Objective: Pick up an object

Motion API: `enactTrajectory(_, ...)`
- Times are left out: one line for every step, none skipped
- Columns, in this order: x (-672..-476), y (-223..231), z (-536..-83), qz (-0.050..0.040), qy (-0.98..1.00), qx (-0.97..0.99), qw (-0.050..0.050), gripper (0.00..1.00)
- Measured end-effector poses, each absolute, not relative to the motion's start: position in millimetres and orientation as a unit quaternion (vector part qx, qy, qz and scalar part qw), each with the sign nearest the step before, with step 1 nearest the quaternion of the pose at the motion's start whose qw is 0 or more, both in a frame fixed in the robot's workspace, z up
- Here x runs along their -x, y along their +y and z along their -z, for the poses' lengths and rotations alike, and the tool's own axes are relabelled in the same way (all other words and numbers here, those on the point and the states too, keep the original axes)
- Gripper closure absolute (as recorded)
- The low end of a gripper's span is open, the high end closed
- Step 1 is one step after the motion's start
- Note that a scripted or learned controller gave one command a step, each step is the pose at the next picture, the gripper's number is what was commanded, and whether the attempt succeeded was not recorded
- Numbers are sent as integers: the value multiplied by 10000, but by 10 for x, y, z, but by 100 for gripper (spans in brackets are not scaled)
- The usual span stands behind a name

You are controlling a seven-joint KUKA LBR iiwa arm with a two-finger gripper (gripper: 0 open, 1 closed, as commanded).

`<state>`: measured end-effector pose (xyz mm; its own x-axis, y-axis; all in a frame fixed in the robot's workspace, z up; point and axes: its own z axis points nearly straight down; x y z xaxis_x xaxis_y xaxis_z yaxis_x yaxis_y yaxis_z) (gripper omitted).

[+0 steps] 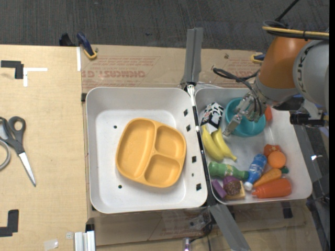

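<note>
Gripper (pixel 236 120) over teal bowl (pixel 252 125), bananas (pixel 217 145) beside

Grey arm (pixel 309 72) reaching in from right, orange band above wrist, gripper (pixel 235 122) angled down-left, 2 fingers slightly parted.

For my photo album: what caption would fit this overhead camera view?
Robot hand hovering over a teal bowl among toy food, yellow divided plate in the neighbouring bin.

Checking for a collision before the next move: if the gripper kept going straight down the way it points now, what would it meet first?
Most likely the teal bowl: the gripper hangs over its left rim, pointing down and left. Depth is hard to judge from above; slightly further left, it would meet the bananas.
</note>
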<state>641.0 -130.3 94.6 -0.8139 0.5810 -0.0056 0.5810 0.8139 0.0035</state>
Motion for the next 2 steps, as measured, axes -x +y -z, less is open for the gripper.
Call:
enactTrajectory(-6315, -1921, -983, -130, 9551, -2957, -83, 0)
enactTrajectory(-5660, -1737, -924, -4, 9535, -3013, 12, 0)
